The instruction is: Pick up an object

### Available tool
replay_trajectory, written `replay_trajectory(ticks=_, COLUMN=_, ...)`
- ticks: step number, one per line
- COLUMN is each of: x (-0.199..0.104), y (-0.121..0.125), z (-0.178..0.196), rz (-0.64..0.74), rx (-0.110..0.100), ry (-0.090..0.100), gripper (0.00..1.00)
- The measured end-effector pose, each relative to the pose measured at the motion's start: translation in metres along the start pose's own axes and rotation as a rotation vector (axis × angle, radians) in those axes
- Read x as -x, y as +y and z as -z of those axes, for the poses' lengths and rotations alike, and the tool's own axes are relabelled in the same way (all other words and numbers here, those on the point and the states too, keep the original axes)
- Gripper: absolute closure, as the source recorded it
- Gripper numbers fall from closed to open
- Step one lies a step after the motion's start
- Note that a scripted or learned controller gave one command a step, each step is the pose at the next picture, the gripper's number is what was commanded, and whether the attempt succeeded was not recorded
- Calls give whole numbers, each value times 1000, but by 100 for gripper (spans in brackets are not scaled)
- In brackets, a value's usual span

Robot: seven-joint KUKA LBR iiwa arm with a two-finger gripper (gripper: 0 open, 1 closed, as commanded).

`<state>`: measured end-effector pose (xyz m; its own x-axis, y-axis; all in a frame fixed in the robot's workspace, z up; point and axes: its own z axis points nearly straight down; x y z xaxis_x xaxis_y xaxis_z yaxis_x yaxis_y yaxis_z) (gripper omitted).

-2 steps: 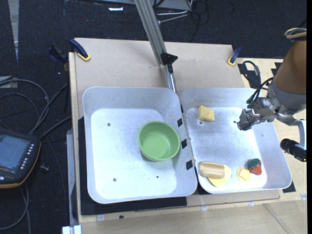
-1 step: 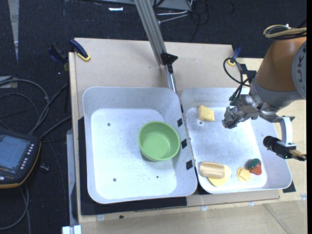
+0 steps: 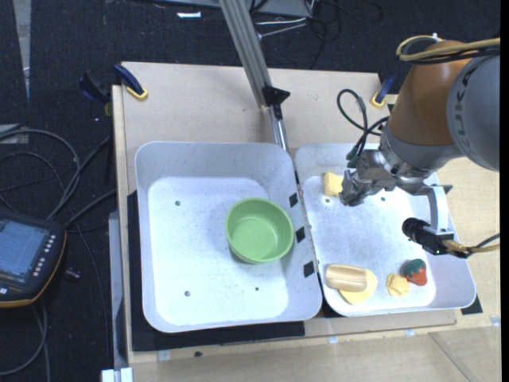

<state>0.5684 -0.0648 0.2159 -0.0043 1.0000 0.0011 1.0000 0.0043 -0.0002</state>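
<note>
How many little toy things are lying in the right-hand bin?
4: a yellow piece beside the gripper, a hot dog, a small yellow piece, a strawberry. The arm may hide more.

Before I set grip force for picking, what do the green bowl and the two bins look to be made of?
The green bowl looks like plastic: one even colour, soft sheen, a thick rounded rim. The left bin and right bin look like thin moulded plastic or coated metal, matte white with rounded corners and dark specks; the view leaves that open.
</note>
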Motion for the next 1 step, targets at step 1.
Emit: replay_trajectory(ticks=1, x=-53, y=5, z=-5, rz=0, rx=0, ry=0, gripper=100)
